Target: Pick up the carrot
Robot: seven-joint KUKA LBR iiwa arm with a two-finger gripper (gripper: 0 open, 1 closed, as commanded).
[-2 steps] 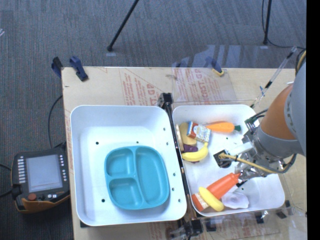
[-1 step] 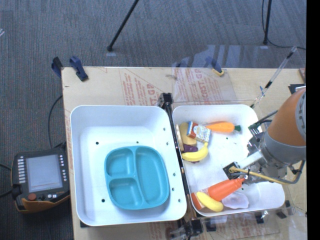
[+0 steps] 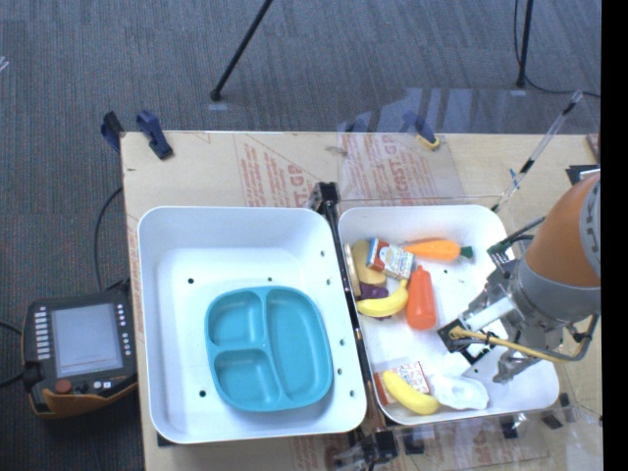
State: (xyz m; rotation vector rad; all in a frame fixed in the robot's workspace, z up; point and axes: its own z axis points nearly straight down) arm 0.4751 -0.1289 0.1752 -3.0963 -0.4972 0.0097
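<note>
The carrot (image 3: 437, 250), orange with a green stem end, lies on its side near the back wall of the right bin (image 3: 491, 216). My gripper (image 3: 508, 364) hangs over the front right corner of that bin. It is well to the right of the carrot and nearer the front, and it is not touching the carrot. Nothing shows in its grasp.
Around the carrot lie a small carton (image 3: 395, 260), an orange bottle (image 3: 421, 298), a banana (image 3: 383, 304) and a purple piece (image 3: 373, 288). At the front are a second banana (image 3: 409, 392) and a white object (image 3: 459, 392). The left bin (image 3: 167, 263) holds a teal divided plate (image 3: 267, 346).
</note>
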